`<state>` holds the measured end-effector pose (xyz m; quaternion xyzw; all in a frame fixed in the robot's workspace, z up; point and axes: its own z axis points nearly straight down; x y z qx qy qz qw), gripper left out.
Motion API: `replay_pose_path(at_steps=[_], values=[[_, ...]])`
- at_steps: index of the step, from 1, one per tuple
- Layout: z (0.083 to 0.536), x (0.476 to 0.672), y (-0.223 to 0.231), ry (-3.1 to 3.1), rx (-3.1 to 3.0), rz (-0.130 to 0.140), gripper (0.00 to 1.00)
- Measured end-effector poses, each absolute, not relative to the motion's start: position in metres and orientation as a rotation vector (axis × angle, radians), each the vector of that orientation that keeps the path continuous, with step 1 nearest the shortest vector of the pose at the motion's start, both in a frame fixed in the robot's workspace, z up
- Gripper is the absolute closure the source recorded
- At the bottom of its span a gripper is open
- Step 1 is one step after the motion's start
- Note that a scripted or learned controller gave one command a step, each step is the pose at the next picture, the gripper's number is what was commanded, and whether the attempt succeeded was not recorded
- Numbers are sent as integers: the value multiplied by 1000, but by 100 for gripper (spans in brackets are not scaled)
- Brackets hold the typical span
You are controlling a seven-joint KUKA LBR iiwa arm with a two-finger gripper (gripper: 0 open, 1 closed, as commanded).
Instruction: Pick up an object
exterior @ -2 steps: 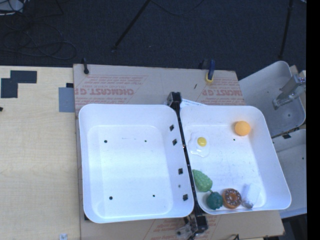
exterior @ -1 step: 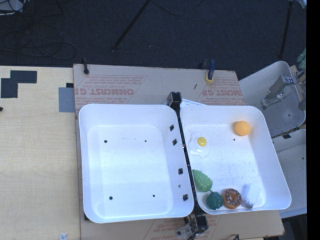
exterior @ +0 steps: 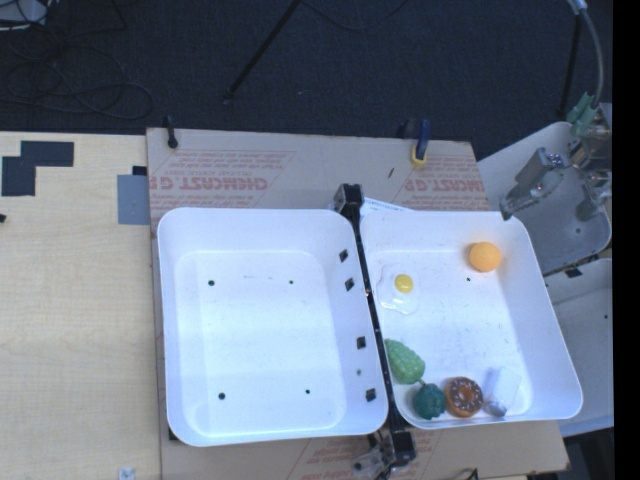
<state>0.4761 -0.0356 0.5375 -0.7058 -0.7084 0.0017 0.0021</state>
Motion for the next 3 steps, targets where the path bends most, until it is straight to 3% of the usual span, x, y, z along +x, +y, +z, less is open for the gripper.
replay_pose_path(at_steps=[3], values=[[537,476,41,-2222,-2215,7,0]])
